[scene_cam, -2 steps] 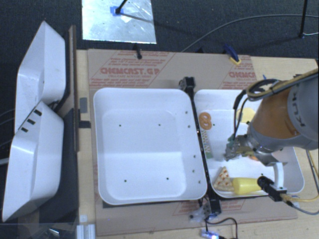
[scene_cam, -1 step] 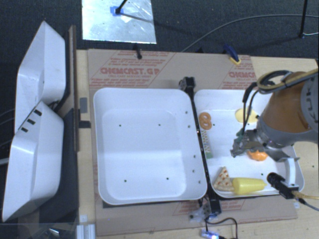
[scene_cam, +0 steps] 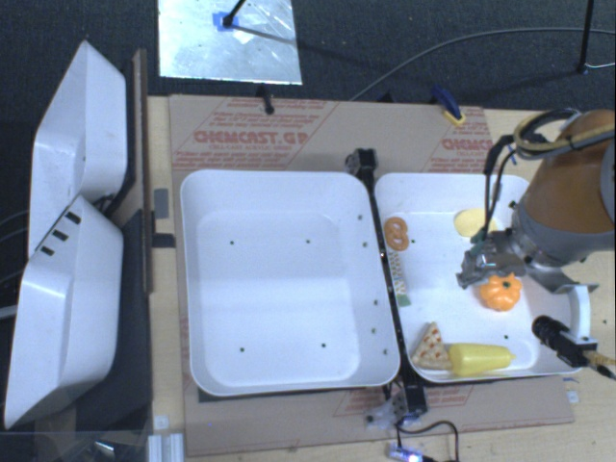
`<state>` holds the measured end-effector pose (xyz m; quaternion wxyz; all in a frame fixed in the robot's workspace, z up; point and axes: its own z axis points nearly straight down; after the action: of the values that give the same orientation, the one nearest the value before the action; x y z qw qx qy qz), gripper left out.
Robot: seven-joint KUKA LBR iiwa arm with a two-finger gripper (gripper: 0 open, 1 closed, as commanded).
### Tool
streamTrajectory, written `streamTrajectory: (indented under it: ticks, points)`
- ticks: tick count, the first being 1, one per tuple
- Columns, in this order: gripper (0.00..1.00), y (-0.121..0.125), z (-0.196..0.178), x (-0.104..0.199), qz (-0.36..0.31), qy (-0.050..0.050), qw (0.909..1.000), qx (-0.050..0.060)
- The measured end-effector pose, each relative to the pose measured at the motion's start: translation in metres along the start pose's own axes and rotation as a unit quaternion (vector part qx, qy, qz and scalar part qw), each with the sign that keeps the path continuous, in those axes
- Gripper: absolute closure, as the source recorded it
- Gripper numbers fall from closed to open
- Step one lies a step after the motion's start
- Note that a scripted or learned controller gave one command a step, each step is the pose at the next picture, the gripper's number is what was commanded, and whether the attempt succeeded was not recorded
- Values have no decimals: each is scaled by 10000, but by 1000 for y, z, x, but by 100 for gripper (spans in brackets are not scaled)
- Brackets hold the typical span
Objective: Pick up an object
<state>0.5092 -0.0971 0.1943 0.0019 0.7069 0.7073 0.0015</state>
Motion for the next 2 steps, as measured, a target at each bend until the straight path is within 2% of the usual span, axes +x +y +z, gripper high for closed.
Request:
streamTrajectory:
  ticks: [1, 2]
  points:
    - [100, -1, -45, 7, -3, 2, 10000, 5]
    - [100, 0, -70, 7, 0, 2, 10000, 9]
